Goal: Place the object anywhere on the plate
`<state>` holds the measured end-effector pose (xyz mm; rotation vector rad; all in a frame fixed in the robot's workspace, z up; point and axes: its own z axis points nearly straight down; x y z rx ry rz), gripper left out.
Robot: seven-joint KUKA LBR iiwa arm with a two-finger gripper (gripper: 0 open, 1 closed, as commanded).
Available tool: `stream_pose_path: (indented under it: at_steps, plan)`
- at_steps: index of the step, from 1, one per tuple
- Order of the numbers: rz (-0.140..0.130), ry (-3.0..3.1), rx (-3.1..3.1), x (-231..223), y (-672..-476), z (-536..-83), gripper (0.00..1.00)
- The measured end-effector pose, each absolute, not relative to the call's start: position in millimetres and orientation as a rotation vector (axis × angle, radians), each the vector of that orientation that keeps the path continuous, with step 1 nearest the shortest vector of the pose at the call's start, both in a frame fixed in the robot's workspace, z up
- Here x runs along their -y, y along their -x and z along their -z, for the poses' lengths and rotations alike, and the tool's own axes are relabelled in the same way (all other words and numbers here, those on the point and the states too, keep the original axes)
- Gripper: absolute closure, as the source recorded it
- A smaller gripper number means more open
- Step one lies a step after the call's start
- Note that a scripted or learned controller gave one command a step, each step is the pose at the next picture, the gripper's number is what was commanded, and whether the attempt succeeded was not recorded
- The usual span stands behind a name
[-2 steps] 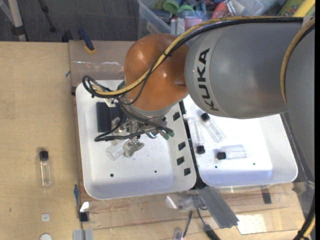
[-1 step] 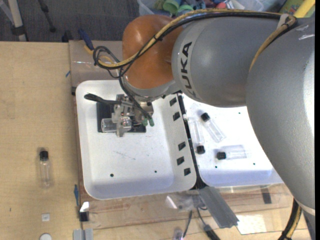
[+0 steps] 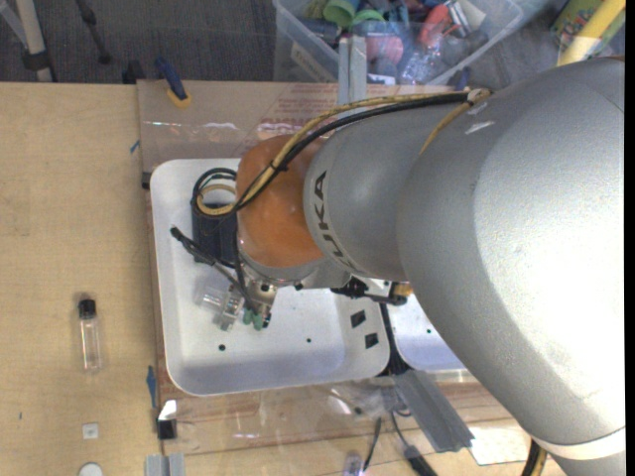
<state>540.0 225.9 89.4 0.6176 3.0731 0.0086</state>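
Note:
My gripper (image 3: 230, 308) hangs low over the left part of the left white bin (image 3: 198, 365), under the orange band (image 3: 278, 216) of the arm. A small green piece (image 3: 260, 319) shows right beside the gripper's tip; I cannot tell whether it is a loose object or part of the tool. The big grey arm (image 3: 476, 236) covers the middle and right of the view and hides most of both bins.
A clear vial with a black cap (image 3: 89, 333) lies on the wooden bench left of the bin. A clear box of colourful toys (image 3: 397, 18) stands at the back. A blue clip (image 3: 176, 85) sits at the bin's far left corner.

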Motion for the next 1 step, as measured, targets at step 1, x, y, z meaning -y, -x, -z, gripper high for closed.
stream_pose_path:
  at_steps: [1]
  plan:
    - [-0.001,0.294,-3.129,-173.6,-483.1,-105.2,1.00]
